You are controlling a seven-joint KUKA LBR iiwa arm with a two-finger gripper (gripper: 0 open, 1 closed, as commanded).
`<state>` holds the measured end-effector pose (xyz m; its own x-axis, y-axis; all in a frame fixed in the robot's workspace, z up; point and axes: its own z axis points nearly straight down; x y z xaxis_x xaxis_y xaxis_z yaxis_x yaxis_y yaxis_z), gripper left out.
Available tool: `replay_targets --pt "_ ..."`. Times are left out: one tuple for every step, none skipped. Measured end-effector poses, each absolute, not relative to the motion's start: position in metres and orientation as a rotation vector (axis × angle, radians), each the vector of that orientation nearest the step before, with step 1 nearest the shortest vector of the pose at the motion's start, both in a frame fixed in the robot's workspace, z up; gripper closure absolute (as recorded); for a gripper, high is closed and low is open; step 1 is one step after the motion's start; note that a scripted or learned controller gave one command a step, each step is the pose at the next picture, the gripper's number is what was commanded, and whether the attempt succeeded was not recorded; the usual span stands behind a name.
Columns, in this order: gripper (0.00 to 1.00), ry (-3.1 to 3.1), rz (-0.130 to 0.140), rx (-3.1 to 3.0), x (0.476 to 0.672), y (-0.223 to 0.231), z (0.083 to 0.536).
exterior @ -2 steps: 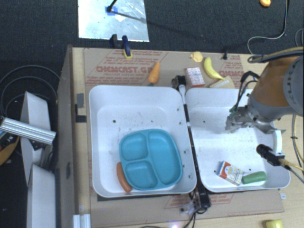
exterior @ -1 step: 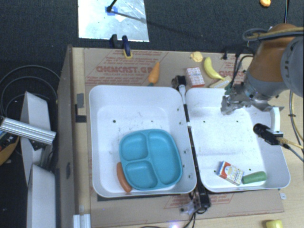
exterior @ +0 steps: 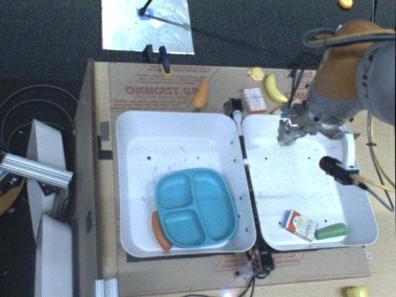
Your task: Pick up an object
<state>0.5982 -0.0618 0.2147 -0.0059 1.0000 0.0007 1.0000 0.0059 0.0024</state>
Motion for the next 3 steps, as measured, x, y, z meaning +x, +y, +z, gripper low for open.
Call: replay_targets --pt "1.00 2.215 0.007 2.216 0.647 -0.116 0.242" --pt "1.00 2.222 -0.005 2.229 0.533 -0.128 0.228" --pt "1.00 2.216 0.006 2.214 0.593 -0.174 0.281"
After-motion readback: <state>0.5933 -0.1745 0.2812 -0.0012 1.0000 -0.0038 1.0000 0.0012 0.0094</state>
